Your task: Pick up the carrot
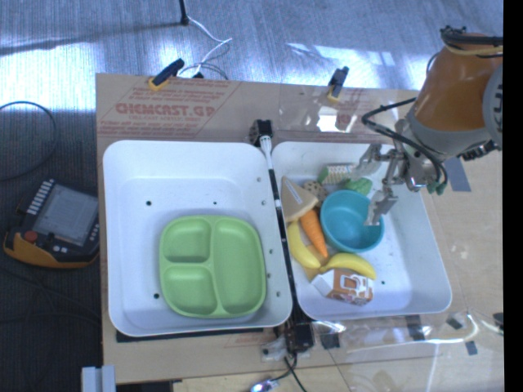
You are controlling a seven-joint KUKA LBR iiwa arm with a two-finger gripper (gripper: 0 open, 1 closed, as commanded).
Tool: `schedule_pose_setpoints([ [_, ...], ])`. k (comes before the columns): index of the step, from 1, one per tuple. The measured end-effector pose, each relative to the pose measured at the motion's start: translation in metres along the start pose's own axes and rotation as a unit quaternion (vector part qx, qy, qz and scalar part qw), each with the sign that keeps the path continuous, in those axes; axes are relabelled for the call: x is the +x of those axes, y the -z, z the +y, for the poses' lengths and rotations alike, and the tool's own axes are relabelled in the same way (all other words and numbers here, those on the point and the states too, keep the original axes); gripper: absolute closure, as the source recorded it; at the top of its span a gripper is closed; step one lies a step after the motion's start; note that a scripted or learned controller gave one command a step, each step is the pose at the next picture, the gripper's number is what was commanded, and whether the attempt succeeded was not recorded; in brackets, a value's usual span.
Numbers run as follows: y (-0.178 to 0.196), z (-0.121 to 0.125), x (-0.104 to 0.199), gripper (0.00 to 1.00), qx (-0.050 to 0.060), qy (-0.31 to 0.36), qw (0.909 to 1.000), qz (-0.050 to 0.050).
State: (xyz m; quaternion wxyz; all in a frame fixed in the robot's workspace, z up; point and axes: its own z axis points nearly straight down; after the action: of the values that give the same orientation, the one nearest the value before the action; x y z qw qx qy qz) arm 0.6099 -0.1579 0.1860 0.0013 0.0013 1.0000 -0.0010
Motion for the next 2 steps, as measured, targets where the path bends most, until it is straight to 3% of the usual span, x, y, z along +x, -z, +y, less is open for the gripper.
schedule_pose_setpoints([
  [1, -0.055, 0.066, 0.003, 0.00, -0.002, 0.006, 1.0000, 0.002],
  [2, -0.086, 0.056, 0.029, 0.00, 0.006, -0.002, 0.9998, -0.018],
])
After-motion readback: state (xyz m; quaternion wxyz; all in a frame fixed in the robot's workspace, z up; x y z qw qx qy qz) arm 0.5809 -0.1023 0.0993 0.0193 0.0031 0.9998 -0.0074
